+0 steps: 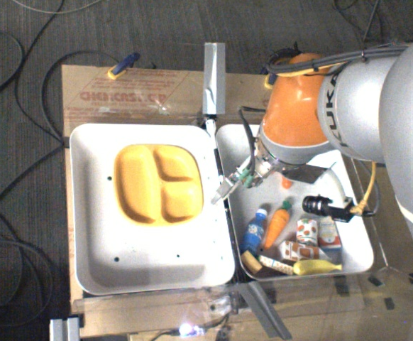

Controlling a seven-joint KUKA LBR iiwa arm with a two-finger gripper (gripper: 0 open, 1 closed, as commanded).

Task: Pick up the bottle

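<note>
One slim blue bottle lies beside a tapered carrot (jaws' state indiscernible).

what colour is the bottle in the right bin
Blue with a white cap and an orange label, the bottle in the camera view.

I see the small blue plastic bottle with a white cap lying on its side in the right-hand white bin, near that bin's left wall. Its cap end points up and slightly right. It lies just beside an orange carrot and touches nothing gripping it
</note>
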